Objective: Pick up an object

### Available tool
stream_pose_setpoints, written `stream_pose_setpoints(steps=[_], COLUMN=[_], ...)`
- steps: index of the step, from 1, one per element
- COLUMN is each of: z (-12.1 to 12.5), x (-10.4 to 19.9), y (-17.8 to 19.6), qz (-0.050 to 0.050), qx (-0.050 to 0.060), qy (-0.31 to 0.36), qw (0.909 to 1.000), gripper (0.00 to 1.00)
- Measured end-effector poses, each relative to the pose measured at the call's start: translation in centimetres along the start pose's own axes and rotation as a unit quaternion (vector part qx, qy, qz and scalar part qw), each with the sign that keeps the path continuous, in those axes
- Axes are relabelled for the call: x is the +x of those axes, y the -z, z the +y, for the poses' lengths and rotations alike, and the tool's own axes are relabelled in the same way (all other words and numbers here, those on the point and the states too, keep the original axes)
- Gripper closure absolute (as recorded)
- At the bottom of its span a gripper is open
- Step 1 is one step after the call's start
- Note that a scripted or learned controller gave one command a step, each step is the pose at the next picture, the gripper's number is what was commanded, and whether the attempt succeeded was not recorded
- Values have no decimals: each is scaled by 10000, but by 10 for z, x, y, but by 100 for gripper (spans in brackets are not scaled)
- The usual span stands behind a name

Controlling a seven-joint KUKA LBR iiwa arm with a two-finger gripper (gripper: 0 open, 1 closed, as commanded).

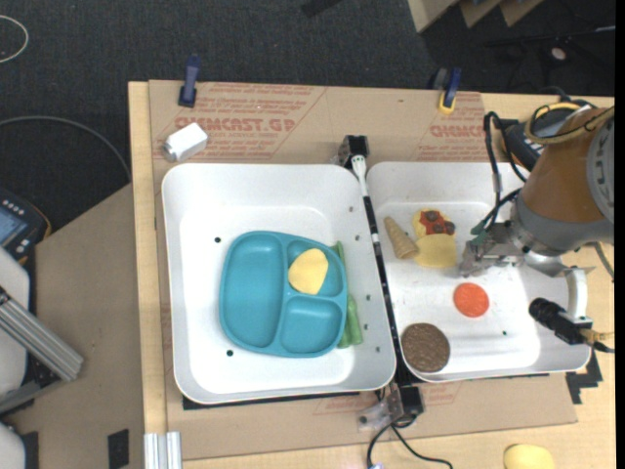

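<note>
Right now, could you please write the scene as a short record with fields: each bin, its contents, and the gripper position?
left bin: blue divided tray with a yellow piece in its upper right compartment
right bin: cone, yellow block, red-and-yellow item, orange disc, brown disc
gripper: low over the right bin, beside the yellow block, above the orange disc
held object: none seen
</note>
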State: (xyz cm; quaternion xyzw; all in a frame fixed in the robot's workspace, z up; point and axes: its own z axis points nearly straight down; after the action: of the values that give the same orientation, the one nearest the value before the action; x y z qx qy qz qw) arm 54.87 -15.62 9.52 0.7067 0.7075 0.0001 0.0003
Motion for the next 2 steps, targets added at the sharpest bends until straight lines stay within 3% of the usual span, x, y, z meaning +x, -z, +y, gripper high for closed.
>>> stream_pose_setpoints(steps=[1,2], z=[-23,-72], x=[43,-41], y=[247,216], qz=[-13,-9], qx=[-96,23], qy=[12,-60], qw=[10000,10000], gripper=[100,100])
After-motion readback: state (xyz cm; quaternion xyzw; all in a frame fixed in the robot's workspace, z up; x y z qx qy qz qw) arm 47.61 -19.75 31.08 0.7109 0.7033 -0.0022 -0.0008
